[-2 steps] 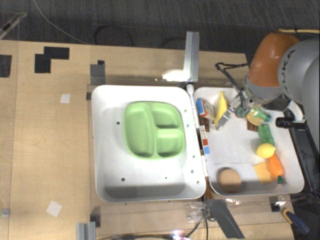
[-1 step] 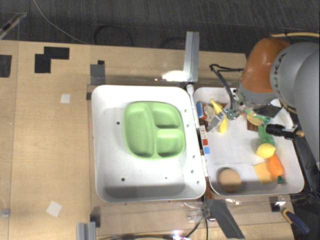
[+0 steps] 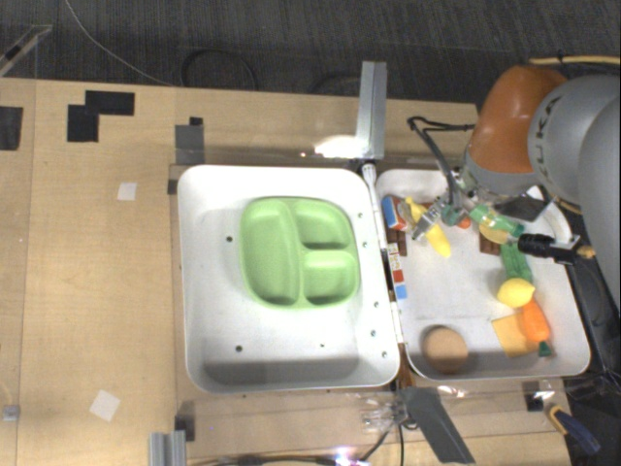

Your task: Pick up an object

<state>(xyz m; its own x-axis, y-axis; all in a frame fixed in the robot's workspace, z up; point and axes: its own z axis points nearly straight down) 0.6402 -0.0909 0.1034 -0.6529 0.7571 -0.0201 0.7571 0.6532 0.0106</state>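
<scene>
Several toys crowd gripper [image 3: 434,219] (lemon [image 3: 516,292], carrot [image 3: 535,322] near).

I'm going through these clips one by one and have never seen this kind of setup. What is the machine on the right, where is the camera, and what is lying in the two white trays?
There is one picture, taken by a fixed camera above the bench, looking down at a slant. The grey machine with the orange band is a robot arm reaching in from the right. At its end is a two-finger pincer, low over the far part of the right bin.

The left bin holds a green divided plate. The right bin holds small toy foods: a yellow piece just beside the pincer, a lemon, an orange carrot-like piece, a round brown item, and a few others that are hard to name.

The view is too cluttered at the pincer to tell whether it grips anything.
</scene>
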